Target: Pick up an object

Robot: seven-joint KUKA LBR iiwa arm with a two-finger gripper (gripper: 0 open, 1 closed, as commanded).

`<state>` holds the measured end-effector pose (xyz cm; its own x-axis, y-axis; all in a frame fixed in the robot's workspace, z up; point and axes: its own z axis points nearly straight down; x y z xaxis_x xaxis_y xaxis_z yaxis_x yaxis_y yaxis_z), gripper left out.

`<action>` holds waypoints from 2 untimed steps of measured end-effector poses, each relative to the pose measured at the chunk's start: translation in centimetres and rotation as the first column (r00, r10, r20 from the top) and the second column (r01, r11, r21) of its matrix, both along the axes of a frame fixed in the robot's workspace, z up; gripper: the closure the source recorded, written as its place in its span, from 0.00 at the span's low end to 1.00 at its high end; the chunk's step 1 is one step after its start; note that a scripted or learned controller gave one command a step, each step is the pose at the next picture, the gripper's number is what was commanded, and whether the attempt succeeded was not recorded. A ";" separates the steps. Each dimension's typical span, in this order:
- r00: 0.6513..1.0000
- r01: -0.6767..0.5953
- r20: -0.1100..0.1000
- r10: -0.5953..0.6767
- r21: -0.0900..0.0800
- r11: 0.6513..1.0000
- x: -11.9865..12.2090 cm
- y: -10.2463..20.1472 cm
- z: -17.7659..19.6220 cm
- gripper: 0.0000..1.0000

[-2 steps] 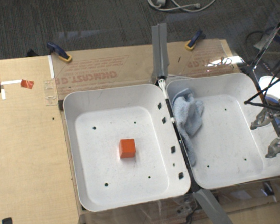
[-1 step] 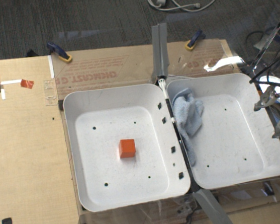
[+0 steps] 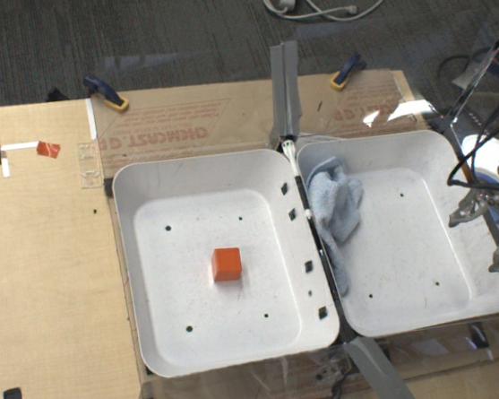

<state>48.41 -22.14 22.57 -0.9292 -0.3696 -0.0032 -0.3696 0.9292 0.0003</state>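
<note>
A block [image 3: 227, 265] lies in the left bin [image 3: 148, 252], near its middle. A cloth [image 3: 334, 202] lies in the right bin [image 3: 432, 217], against its left wall.

Soft cloth [image 3: 335, 203]; smooth plastic bins [image 3: 159, 341].

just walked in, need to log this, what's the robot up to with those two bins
A robot arm is set to pick something up but has nothing yet. Its gripper sits at the right edge of the right bin, away from both objects. An orange block lies alone in the middle of the left bin. A crumpled grey cloth lies against the right bin's left wall.
</note>
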 end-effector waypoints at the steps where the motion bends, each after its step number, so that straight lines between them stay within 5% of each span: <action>1: 1.000 0.000 0.000 0.000 0.000 1.000 0.0 0.0 0.0 0.00; 2: 1.000 0.000 0.000 0.000 0.000 1.000 0.0 0.0 0.0 0.00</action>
<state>48.41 -22.14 22.57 -0.9291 -0.3699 -0.0034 -0.3699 0.9291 0.0001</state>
